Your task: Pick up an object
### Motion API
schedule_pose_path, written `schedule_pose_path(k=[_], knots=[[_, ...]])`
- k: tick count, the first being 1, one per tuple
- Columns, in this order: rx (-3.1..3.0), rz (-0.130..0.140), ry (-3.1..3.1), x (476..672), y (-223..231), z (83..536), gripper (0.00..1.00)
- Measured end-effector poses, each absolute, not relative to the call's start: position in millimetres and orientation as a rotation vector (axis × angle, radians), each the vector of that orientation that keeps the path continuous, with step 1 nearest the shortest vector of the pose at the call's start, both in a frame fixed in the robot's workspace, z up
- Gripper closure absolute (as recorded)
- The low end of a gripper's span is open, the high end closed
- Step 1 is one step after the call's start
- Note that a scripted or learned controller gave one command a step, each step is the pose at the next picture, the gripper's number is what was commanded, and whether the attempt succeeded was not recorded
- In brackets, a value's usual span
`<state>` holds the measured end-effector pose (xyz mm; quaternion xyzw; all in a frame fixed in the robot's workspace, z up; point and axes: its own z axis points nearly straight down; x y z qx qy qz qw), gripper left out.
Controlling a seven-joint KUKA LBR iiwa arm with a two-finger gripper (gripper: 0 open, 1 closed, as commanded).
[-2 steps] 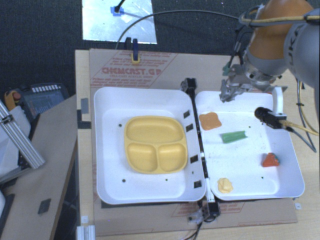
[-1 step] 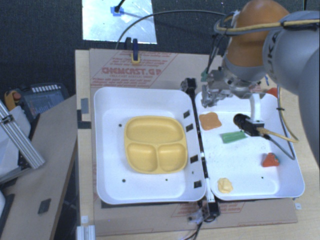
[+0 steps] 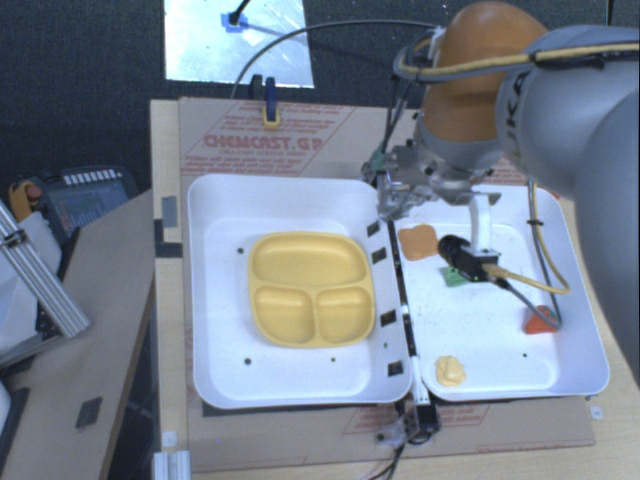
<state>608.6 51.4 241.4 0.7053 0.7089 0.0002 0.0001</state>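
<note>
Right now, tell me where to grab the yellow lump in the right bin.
Grip the yellow lump across its middle, probably straight down from above: it lies low and alone on the right bin floor, nothing touching it.

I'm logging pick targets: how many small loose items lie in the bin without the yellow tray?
4: an orange-brown piece upper left, a green scrap in the middle, a red-orange piece at the right, a yellow lump at the front. The arm may hide more.

Single fixed camera above the bench [image 3: 168,353], looking down at a slant. Left bin [image 3: 220,268] and right bin [image 3: 490,338] are both framed at moderate range.
</note>
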Motion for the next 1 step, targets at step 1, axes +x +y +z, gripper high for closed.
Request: schedule_pose_path(k=[1], knots=[[2.216,0.000,2.227,585.1,96.7,226.2,1.00]])
